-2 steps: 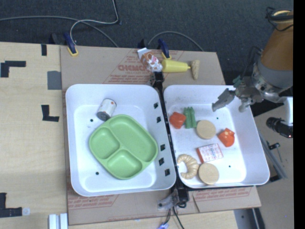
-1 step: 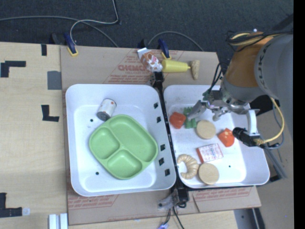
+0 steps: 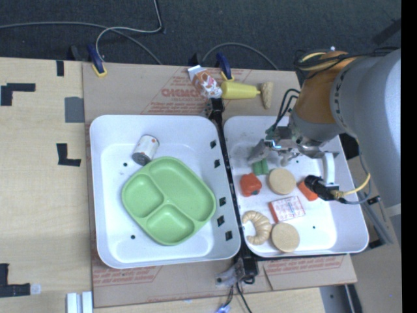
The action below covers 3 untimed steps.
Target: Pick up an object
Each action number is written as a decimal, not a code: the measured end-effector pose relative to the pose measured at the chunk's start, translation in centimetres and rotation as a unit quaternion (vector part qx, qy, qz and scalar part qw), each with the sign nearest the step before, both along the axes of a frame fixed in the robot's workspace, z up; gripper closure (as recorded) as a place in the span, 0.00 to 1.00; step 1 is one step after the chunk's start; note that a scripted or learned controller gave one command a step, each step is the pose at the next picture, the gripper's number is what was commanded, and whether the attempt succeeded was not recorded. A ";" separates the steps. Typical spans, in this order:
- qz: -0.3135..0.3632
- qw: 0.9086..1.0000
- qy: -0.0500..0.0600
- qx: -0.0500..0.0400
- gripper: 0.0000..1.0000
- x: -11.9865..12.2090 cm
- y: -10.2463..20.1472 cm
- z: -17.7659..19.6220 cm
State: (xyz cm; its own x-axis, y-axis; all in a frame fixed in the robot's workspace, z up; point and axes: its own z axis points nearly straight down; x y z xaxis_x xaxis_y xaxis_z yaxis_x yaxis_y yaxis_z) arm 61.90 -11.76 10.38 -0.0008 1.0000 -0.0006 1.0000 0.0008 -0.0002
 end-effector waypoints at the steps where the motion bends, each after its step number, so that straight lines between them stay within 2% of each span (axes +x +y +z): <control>1: 0.000 1.000 -0.001 -0.001 0.00 -1.3 1.3 -1.8; 2: 0.000 1.000 -0.001 -0.001 1.00 -1.3 1.3 -0.8; 3: 0.000 1.000 -0.001 -0.001 0.00 -1.3 1.2 -0.8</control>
State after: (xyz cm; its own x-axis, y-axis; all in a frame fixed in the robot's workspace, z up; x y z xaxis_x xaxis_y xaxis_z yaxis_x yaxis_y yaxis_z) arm 60.57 -10.51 9.57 -0.0007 1.0000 -0.0033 1.0000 0.0007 0.0021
